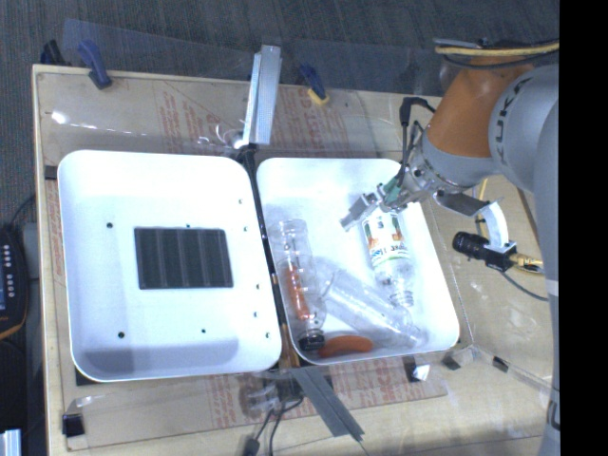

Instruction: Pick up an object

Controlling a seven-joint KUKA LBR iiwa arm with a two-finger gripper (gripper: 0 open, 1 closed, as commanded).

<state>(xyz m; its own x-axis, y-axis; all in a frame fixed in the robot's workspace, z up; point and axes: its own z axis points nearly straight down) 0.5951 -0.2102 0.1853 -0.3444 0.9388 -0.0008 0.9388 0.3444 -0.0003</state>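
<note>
My gripper (369,207) hangs over the upper right part of the right bin (285,180), just above the top end of a clear bottle with a white and green label (387,247). To the left, a clear bottle with an orange streak inside (295,266) lies along the bin's left wall. Another clear bottle (372,313) lies slantwise across the lower part. A flat orange piece (345,346) rests at the front wall, beside a small black cap (312,340). Nothing visibly hangs from the gripper.
The left bin (95,188) holds a black ribbed rectangular pad (183,257) near its middle. A grey metal bar (261,93) stands upright behind the gap between the bins. Blue clamps (93,63) grip the bench's back edge.
</note>
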